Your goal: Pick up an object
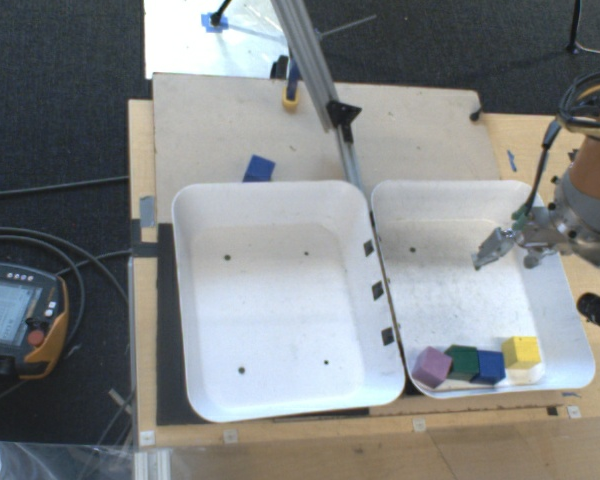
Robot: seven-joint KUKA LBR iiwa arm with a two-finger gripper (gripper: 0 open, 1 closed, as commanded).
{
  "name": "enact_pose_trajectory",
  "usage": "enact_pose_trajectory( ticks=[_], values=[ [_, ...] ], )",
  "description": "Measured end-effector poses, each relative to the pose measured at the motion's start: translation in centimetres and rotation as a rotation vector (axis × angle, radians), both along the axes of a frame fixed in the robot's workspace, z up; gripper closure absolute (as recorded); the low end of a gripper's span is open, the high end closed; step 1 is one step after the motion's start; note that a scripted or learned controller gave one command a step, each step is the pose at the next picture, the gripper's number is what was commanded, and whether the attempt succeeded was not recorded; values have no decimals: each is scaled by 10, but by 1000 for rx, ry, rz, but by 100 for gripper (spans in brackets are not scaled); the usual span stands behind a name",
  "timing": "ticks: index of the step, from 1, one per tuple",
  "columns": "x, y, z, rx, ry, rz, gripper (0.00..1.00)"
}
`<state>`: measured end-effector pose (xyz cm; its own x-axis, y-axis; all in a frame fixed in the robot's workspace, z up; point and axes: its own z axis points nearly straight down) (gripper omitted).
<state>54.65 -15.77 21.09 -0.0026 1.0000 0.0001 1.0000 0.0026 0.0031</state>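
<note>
Blocks (477,363) in right bin (450,218), wood bench (400,118), dark carpet (60,68).

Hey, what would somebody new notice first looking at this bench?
A row of small coloured blocks, purple, green, blue and yellow, huddles along the near edge of the right white bin. The grey two-finger gripper hangs over that bin's right side, apart from them.
</note>
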Motion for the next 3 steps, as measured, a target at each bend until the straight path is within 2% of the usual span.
enact_pose_trajectory(
  ticks=[1,2,3],
  values=[
    [1,0,11,0,-4,4,100],
    [3,36,33,1,-2,7,100],
    [-7,80,60,1,-2,8,100]
  ],
)
